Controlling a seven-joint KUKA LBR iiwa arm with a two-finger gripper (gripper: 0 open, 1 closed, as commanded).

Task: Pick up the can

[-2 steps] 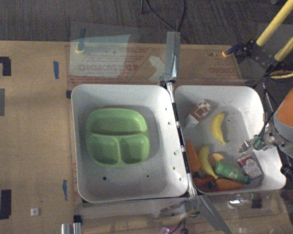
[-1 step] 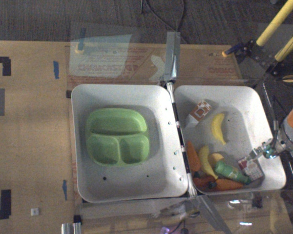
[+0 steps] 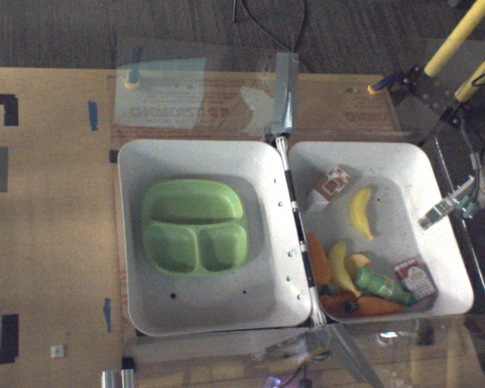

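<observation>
A small red and white can (image 3: pixel 415 279) lies in the near right corner of the right bin (image 3: pixel 404 162), next to a green bottle (image 3: pixel 382 286). My gripper (image 3: pixel 446 207) hangs over the right rim of that bin, up and to the right of the can and well apart from it. Just a grey metal part of it shows at the view's right side.
The right bin also holds an orange and white carton (image 3: pixel 333 183), two bananas (image 3: pixel 362 213) (image 3: pixel 340 267), and carrots (image 3: pixel 379 305) along the near wall. A green divided plate (image 3: pixel 195 225) lies in the left bin (image 3: pixel 145 297). Yellow-handled tools (image 3: pixel 461 29) sit at the back right.
</observation>
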